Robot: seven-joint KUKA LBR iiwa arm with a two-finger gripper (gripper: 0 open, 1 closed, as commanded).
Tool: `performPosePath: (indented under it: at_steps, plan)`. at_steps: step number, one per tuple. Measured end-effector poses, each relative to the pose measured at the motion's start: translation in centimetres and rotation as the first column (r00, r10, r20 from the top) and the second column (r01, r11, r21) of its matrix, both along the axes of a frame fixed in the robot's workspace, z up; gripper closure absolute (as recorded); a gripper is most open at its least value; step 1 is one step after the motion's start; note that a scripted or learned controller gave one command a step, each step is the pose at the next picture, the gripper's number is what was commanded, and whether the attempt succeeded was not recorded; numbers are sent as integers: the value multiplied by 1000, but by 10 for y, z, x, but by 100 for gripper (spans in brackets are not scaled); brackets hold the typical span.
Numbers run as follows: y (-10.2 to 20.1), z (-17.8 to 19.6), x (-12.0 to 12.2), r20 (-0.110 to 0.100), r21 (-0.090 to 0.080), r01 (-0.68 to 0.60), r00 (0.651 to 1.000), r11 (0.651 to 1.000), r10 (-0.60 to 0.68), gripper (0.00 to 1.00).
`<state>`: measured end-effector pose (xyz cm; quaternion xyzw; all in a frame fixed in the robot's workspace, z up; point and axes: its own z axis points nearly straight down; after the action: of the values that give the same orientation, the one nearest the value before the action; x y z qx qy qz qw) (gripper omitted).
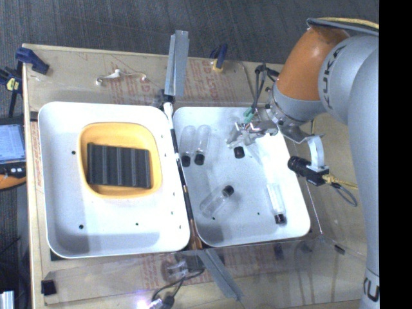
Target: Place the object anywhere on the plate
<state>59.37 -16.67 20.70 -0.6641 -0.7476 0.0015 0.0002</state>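
The grey arm (347, 63) reached in from the right over the surface (96, 63), above two white bins side by side. The left bin (58, 237) held a yellow plate (116, 132) with a dark ridged insert (120, 166), and the right bin (296, 227) held clear vials with black caps: two (193, 140) near its left wall, one (217, 200) in the middle and one (276, 203) towards the right. The hand (248, 132) hung over the right bin's upper part with a small vial (239, 148) just below it; whether it was open or closed could not be told.
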Motion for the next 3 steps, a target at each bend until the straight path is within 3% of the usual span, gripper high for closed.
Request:
performPosePath:
  at_steps: [1,2,3]
  plan:
    - [64,9,33,3,1,-208,978,978,208,100]
    - [129,7,25,-2,4,-406,914,914,406,100]
    - [149,-15,31,-1,4,-613,790,790,613,100]
